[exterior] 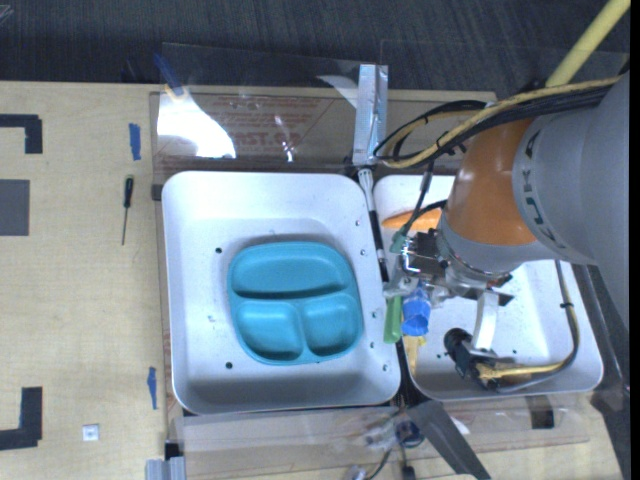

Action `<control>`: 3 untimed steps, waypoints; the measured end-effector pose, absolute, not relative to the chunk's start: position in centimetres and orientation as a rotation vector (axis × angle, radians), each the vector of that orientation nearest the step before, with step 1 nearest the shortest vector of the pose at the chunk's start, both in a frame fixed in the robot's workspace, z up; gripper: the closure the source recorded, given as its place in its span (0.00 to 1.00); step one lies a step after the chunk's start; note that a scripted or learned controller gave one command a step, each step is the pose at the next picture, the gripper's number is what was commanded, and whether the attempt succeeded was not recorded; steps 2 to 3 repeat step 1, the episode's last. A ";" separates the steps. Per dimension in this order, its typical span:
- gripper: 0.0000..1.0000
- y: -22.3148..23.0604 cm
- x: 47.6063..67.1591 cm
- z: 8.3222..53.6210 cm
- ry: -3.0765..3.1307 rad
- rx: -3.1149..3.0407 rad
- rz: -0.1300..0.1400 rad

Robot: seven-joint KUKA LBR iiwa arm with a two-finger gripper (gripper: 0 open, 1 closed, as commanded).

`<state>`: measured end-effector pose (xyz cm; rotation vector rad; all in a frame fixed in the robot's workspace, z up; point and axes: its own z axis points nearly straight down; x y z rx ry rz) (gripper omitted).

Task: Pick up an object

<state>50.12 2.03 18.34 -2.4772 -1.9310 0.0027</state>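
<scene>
Tray [295, 298] in teal lies in the left bin [190, 268]; just right of the tray we see a green piece [392, 320] touching a blue piece [415, 316], the hand [430, 286] close over them, and we cannot tell how far it is open

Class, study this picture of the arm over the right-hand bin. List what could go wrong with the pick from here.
1. The blue thing and green thing lie together against the right bin's inner wall, beside the gripper. It might strike the wall, or nudge both and grip neither.
2. The arm covers much of that bin and partly hides an orange thing, so a failed grasp may be hard to spot.
</scene>
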 end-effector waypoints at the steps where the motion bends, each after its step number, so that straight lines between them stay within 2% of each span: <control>1: 1.00 -1.1 54.8 18.4 -1.877 -2.519 0.004; 3: 1.00 -1.1 54.8 18.4 -1.877 -2.519 0.004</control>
